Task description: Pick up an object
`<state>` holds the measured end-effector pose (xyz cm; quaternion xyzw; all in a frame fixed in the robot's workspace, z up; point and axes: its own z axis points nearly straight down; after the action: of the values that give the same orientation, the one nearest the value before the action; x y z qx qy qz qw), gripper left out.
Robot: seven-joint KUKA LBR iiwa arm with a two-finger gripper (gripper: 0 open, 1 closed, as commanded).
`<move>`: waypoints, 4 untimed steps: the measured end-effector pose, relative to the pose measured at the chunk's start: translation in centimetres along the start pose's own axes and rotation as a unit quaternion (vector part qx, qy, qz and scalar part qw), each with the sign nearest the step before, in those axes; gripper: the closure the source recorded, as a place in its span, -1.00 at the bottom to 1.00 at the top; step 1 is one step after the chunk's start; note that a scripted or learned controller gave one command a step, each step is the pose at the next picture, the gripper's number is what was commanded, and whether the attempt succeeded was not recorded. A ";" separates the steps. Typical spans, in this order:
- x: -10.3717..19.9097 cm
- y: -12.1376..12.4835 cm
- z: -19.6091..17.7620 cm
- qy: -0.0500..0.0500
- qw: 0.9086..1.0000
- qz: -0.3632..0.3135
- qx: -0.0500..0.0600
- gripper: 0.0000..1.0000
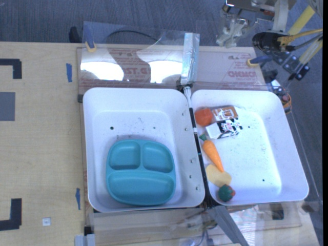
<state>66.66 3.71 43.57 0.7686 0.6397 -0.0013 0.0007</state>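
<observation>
White right bin (266, 152) holds all the pickings — carrot (213, 155) near its 9 o'clock wall, untouched | my gripper (231, 31) hangs beyond the 12 o'clock rim, grip state unreadable | nothing lifted — whole pick left.

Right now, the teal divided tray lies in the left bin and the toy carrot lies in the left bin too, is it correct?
Not quite. The camera view shows the teal divided tray in the left bin, but the toy carrot lies in the right bin, near its left wall.
</observation>
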 end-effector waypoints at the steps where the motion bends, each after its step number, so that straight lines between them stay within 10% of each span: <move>1: -19.1 3.4 0.1 -0.001 0.999 0.048 -0.002 1.00; 3: -9.9 1.8 0.1 0.001 0.997 0.078 0.001 1.00; 4: -22.6 2.6 0.1 -0.001 0.998 0.065 -0.001 1.00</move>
<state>65.14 -19.02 43.52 0.8085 0.5884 -0.0008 0.0022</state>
